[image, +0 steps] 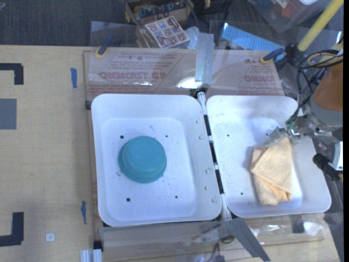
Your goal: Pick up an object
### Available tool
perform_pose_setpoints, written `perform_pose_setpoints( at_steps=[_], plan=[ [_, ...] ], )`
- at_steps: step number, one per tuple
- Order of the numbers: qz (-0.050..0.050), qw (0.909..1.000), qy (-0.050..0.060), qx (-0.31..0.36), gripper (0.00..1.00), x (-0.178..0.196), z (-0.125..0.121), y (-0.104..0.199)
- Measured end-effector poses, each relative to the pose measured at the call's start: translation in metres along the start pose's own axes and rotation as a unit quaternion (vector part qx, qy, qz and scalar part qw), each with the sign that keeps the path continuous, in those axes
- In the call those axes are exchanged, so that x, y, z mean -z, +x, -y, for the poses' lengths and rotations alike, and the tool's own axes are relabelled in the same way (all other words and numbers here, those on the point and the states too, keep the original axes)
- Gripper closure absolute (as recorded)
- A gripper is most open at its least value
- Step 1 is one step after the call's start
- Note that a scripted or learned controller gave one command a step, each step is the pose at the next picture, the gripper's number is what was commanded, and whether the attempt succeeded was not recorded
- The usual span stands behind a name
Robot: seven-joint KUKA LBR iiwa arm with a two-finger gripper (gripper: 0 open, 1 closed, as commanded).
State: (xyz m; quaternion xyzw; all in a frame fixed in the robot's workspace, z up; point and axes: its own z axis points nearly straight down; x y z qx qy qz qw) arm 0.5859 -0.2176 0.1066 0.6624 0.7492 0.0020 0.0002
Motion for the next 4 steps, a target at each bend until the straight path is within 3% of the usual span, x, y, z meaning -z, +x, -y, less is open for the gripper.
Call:
perform_pose_setpoints(
  at_steps=[1,2,3,4],
  plan=[
    [0.002,1.0000,-0.001,0.001,0.00,-0.020,-0.021,0.007],
    [0.002,0.9996,-0.002,0.029,0.00,-0.019,0.006,0.086],
    [0.002,0.9976,-0.003,0.069,0.00,-0.018,0.029,0.124],
    [0.003,0.9977,-0.006,0.067,1.00,-0.007,0.028,0.122]
  ],
)
